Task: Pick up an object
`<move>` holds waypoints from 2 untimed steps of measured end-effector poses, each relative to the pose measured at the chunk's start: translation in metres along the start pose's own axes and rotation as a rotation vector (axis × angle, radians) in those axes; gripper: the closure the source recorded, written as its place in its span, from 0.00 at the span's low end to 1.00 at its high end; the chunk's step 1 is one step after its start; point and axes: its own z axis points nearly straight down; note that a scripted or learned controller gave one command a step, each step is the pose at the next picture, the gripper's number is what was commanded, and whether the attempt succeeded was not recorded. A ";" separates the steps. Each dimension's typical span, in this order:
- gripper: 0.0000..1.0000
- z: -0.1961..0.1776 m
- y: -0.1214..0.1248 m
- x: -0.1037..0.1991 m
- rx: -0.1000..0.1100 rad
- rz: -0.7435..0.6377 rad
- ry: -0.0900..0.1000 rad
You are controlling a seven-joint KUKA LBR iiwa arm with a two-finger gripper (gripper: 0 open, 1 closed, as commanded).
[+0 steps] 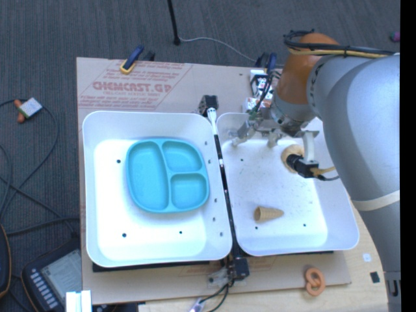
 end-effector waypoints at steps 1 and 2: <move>1.00 -0.011 0.000 -0.001 -0.001 -0.001 -0.004; 1.00 -0.099 -0.071 0.020 0.007 0.001 0.001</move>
